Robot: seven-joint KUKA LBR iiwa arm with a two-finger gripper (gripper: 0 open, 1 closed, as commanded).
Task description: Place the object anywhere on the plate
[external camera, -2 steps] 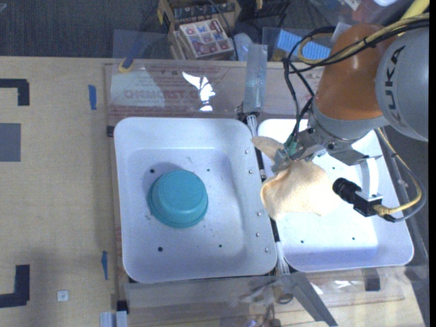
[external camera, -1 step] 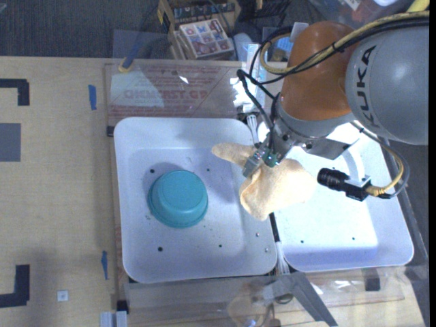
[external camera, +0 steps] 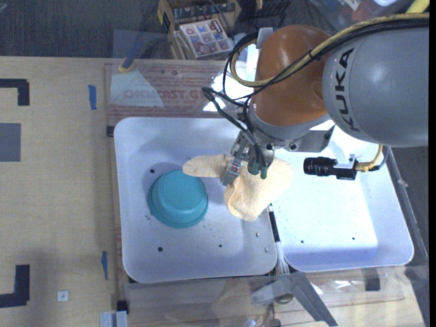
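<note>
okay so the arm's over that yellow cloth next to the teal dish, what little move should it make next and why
Probably a short lift straight up, to test the grip. The pincer sits on the cloth, which drapes over the wall between the two bins, but the view doesn't show whether it is actually clamped. The teal dish lies to the view's left in the left bin, so a move that way would follow.

Bright, even overhead light floods the two white bins [external camera: 136, 251], washing their floors to a bluish glare. A blown-out patch burns behind the arm [external camera: 381, 87], whose grey shell carries soft highlights. The blue bowl [external camera: 178, 198] casts a short, faint shadow. The floor beyond the bench sits dim; detail is slightly soft throughout.
</note>
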